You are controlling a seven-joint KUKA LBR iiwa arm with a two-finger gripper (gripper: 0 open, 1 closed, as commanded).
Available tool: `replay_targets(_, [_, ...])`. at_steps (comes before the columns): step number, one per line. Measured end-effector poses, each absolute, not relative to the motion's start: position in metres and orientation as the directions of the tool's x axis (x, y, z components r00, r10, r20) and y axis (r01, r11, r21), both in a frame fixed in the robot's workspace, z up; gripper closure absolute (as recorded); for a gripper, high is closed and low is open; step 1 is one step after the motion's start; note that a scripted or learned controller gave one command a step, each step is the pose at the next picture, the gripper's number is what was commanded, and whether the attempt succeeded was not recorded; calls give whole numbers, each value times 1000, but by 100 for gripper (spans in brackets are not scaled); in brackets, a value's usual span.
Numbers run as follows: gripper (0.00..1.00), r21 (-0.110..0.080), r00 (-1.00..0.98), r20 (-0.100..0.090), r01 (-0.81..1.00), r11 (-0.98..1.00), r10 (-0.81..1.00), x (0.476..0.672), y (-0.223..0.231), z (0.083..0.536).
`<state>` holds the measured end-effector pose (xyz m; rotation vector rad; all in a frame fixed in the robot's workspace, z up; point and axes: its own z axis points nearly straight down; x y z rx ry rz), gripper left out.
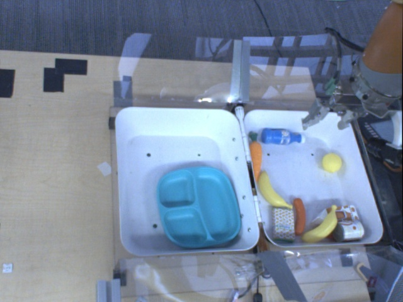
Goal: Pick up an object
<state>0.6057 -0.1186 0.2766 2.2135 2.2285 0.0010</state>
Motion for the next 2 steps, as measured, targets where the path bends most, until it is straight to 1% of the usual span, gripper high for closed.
replay_targets(1, [100,3,-12,0,1000,12,1000,609,-117,285])
replay_targets(2, [100,5,-125,-2,992,125,992,593,-102,374])
